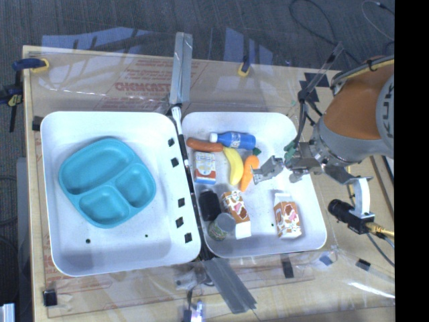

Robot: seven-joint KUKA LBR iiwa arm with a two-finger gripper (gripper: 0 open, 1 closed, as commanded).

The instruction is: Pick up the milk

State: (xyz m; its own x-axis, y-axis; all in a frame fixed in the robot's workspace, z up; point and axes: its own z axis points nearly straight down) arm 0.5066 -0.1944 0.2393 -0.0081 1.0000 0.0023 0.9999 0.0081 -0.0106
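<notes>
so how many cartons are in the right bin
3, all in the right bin: an orange-and-white carton by the divider, a brown-patterned carton lying near the front middle, and another brown-patterned carton at front right. More may hide under the pile.

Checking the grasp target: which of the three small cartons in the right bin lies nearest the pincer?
The brown-and-white carton lying alone near the bin's right wall, just below the pincer. The orange-labelled carton and the patterned carton sit further left among the other items.
</notes>
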